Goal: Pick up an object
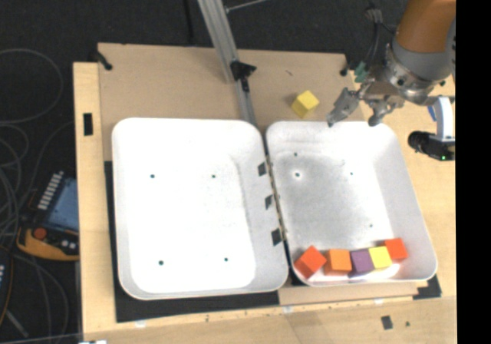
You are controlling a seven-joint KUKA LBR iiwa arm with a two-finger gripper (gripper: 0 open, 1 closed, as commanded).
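Observation:
My gripper [357, 114] hangs above the far rim of the right bin [337, 181], fingers spread open with nothing between them. Along that bin's near wall lies a row of small blocks: an orange-red block [311, 260], an orange block [338, 259], a purple block [360, 260], a yellow block [380, 257] and a second orange-red block [396, 249]. Another yellow block [304, 103] sits on the bench outside the bins, just left of the gripper.
The left bin [188, 204] stands beside the right one, joined by dark clips. A slanted metal rail [219, 24] runs down to the bins' far junction. Cables and a handheld controller [54, 216] lie off the bench at left.

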